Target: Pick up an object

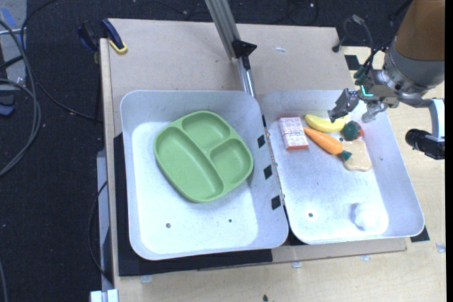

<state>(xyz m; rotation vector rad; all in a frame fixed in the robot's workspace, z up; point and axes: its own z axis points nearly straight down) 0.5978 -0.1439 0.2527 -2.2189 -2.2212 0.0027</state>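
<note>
In the right bin (396, 180) lie a yellow banana (324, 124), an orange carrot (325, 141), a small red and white box (293, 133), a tan bread-like piece (359, 156) and a white lump (367, 216). My gripper (359, 107) hangs open over the bin's far right part, just right of the banana's end. One finger (343, 105) points down near the banana and the other (373, 109) stands apart. Nothing sits between them.
The left bin (141, 223) bears a green divided plate (204, 155). A slanted metal pole (219, 7) runs from the top down to the seam between the bins. Black clips (271, 170) sit along that seam. The arm (421, 25) fills the upper right.
</note>
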